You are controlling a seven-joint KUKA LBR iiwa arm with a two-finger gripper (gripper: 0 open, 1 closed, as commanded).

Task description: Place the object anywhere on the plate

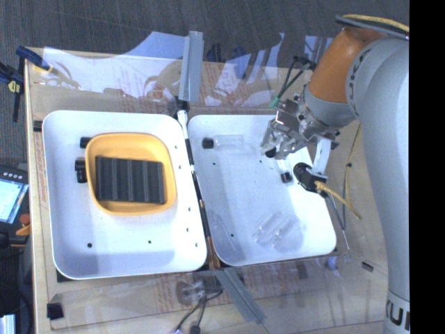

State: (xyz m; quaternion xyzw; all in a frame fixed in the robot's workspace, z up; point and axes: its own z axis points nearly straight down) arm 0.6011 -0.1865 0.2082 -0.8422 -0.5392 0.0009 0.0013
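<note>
Clear plastic object (pixel 276 228), lower right bin (pixel 229 207), looks light, slippery; take its midsection; gripper (pixel 278 147) above; plate (pixel 131 173) left; jaw state unclear.

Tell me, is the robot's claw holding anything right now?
It cannot be told. The gripper hovers over the right bin, too blurred to show anything in it. A clear object lies loose lower in that bin.

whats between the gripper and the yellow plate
In the camera view, between the gripper and the yellow plate lie bare white floor of the right bin and the ridge where the bins meet.
</note>
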